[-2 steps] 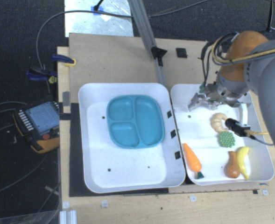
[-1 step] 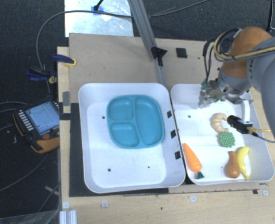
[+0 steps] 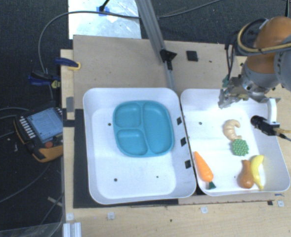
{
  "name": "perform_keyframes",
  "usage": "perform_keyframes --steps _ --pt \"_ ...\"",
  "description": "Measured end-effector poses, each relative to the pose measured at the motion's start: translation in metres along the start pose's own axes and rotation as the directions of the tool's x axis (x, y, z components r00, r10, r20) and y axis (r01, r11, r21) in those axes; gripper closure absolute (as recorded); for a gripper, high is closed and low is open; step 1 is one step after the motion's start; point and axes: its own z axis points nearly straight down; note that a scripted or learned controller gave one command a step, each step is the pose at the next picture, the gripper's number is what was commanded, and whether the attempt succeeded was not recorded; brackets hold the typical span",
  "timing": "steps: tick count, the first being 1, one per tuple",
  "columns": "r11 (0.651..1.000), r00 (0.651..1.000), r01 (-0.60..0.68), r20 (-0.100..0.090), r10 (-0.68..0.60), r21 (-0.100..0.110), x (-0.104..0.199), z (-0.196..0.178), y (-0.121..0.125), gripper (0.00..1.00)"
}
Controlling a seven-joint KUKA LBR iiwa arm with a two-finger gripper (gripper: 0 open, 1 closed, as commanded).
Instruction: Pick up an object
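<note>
Nearest my camera sit the carrot, drumstick and banana, along the front edge of the right bin, well short of the gripper. My likeliest target is the croissant: it lies just below the gripper toward the camera, curved, apart from it. I can't tell the gripper's state. Green grapes sit just beyond the croissant. Far off to the gripper's side, the left bin holds a blue divided plate.
</note>
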Motion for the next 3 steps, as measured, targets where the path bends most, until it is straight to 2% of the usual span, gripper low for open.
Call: perform_keyframes --steps 1,2,3 --pt "1.000 1.000 0.006 -0.001 -0.006 0.000 0.009 -0.050 0.006 1.00" --pt "1.000 1.000 0.003 0.000 -0.003 0.000 0.005 -0.102 -0.002 1.00" --pt "1.000 1.000 0.007 -0.001 -0.007 0.000 0.005 -0.140 0.000 1.00"
